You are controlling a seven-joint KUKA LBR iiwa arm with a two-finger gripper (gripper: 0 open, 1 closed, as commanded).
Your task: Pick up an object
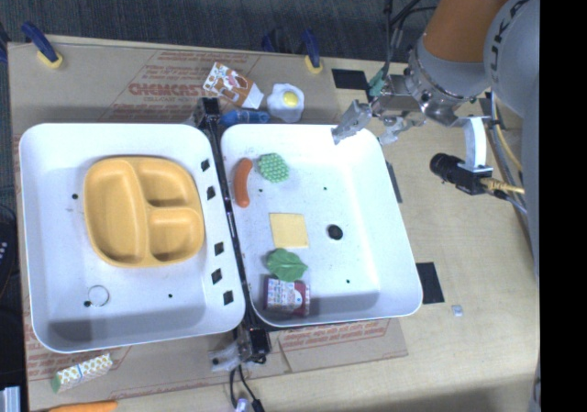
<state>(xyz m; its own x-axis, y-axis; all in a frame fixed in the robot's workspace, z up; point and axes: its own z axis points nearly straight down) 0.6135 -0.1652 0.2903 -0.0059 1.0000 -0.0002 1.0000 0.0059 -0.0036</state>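
Hovering over the far right corner of the right bin (390, 217), the gripper (371, 121) shows two grey fingers (347, 128) spread apart with nothing between them; they seem to sit just above the bin's rim, though whether they touch it cannot be told at this slant.

No one object is named by the task, so any piece of play food in the right bin would serve. Near the far left corner lies a small sausage (242, 181), with a green bumpy round piece (272, 167) just beside it. A flat yellow cheese slice (289, 229) lies near the bin's middle. Toward the near edge sit a green leaf (287, 263) and, touching it, a dark red packet (286, 295).

All look light. The sausage is probably the easiest take: narrow, firm-looking, and best pinched across its short width at mid-length, though its smooth skin may slip. The round green piece offers texture for grip. The cheese slice and leaf lie flat against the floor and would likely be hard to get fingers under. The packet may crumple.

The left bin (37, 217) holds a yellow divided tray (142, 210), too broad for these fingers.
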